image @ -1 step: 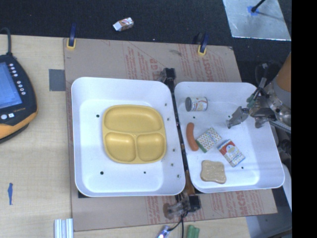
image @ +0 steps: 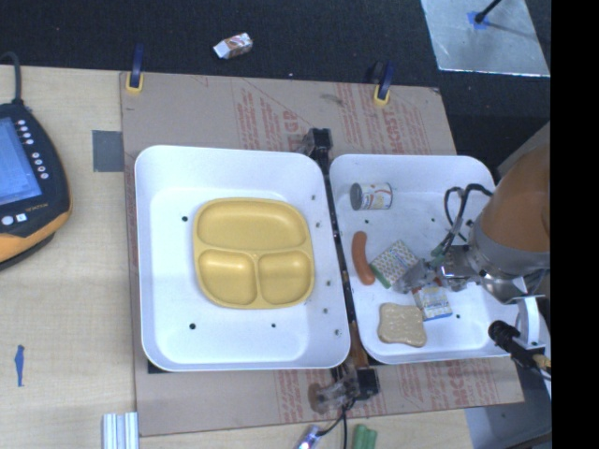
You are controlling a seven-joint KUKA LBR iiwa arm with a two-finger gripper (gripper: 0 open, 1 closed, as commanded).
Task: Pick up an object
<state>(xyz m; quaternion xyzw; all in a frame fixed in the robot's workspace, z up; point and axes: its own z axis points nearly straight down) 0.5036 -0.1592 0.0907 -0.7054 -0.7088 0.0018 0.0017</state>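
Observation:
The right bin (image: pixel 412 168) holds a small can on its side (image: pixel 372 195), a sausage (image: pixel 362 257), a silver-green packet (image: pixel 396 262), a small white-blue packet (image: pixel 432 302) and a slice of toast (image: pixel 402 325). My gripper (image: pixel 438 275) reaches in from the right and hangs low between the silver-green packet and the white-blue packet. Its tips are dark and blurred against the packets.
The left bin (image: pixel 168 251) bears a yellow divided plate (image: pixel 253 252). An orange-edged teach pendant (image: pixel 26 183) lies on the bench at the far left. Clamps (image: pixel 381 82) pin the cardboard at the back. A dark cable loop (image: pixel 460 204) curls above my wrist.

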